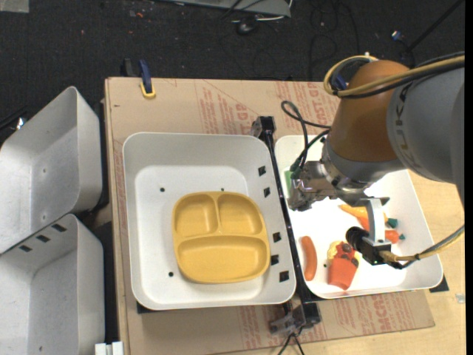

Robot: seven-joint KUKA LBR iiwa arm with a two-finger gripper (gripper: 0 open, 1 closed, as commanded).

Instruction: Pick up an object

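My gripper (301, 196) hangs low over the left part of the right bin (423, 211), close to the wall it shares with the left bin. A red sausage-shaped piece (309, 258) lies in front of it on the bin floor, apart from it. An orange-red block (341, 271) with a yellow top rests near the bin's front wall. To the gripper's right an orange carrot-like piece (355, 213) pokes out from under the wrist. Small teal and orange bits (392, 228) lie further right. The arm hides much of the bin's back half.
The left bin (148, 198) holds a yellow divided plate (220, 237) at its centre. Grey tubs (44, 176) stand off the bench at the left. Cables run over the dark floor behind the bench.
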